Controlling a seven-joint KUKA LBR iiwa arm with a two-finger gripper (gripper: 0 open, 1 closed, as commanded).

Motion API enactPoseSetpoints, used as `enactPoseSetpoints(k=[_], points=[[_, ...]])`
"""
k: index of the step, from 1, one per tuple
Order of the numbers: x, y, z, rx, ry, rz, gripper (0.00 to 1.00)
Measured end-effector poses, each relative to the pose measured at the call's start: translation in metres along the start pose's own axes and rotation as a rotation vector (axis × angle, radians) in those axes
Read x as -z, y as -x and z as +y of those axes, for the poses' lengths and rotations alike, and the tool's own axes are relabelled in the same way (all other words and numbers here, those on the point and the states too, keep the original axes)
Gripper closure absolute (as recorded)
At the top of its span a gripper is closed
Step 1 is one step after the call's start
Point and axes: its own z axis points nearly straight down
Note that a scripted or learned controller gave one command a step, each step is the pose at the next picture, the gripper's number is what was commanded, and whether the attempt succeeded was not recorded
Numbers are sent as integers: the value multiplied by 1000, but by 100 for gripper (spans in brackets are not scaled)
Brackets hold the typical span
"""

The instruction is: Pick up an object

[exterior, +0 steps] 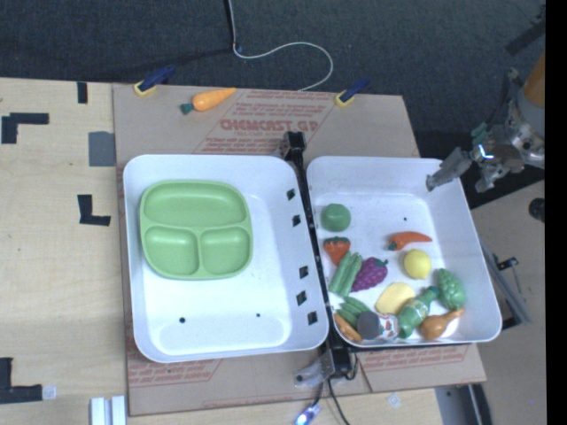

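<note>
My end effector (461, 168) hangs above the right bin's (390, 168) top right corner, open, gripping nothing. Toy food is heaped down-left of me; the chili (409, 238) is nearest, lying roughly left-right.

Both white bins, the left bin (151, 326) and the right bin (372, 177), look like smooth plastic with a soft sheen. The green divided plate (195, 228) is matt plastic. The toy food shines: a glossy yellow lemon (416, 262), a glossy purple grape bunch (370, 274). Beneath the bins lies dull brown cardboard (257, 122), on a pale wood-look bench (44, 264). Behind that is dark, rough carpet (106, 16).
</note>
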Motion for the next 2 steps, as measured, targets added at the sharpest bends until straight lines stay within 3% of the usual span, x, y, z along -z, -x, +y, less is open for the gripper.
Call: enactPoseSetpoints(k=[1,2], points=[[256,-13,-20,2,19,-7,0],[255,-13,-20,1,3,-3,100]])
